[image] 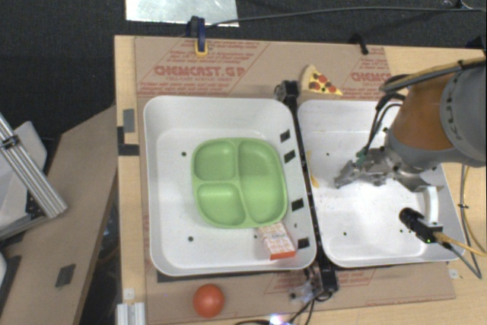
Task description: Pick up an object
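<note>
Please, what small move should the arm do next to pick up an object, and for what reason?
Probably swing left over the dividing wall toward the small red-and-white box. The gripper sits low in the right white bin with nothing visible between it and the floor, while the box lies in the left white bin beside the green divided plate.

**Camera placement: single fixed overhead view**

One camera is mounted above the bench (228,57) and looks down at a slant. It stands far enough off to take in both white bins whole: the left bin (163,164) sits mid-frame, the right bin (335,118) beside it. The arm (434,118) enters from the frame's right. Dark floor (46,49) fills the top and left margins beyond the bench.
</note>
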`<state>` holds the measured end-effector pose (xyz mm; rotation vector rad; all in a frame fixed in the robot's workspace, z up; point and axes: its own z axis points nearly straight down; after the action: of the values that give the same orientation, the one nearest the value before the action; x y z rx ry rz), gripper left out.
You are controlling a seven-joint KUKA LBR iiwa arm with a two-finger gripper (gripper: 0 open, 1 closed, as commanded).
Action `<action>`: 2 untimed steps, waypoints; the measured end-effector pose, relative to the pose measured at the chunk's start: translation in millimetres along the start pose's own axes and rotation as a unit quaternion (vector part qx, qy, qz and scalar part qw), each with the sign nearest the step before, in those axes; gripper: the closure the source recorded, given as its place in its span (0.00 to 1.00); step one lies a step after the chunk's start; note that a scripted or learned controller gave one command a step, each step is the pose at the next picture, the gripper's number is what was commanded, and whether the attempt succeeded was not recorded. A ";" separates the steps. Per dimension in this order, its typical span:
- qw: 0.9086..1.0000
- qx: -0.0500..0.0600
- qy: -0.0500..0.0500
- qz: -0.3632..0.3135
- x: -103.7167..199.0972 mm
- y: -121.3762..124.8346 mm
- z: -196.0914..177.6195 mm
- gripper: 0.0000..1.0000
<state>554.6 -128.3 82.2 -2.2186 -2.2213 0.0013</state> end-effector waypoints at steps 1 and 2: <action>1.000 -0.002 -0.001 0.000 -0.4 1.5 -13.0 1.00; 1.000 -0.004 -0.001 -0.001 3.5 0.1 -57.6 1.00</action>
<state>554.8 -124.9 139.8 -2.2201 -2.2291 -0.0052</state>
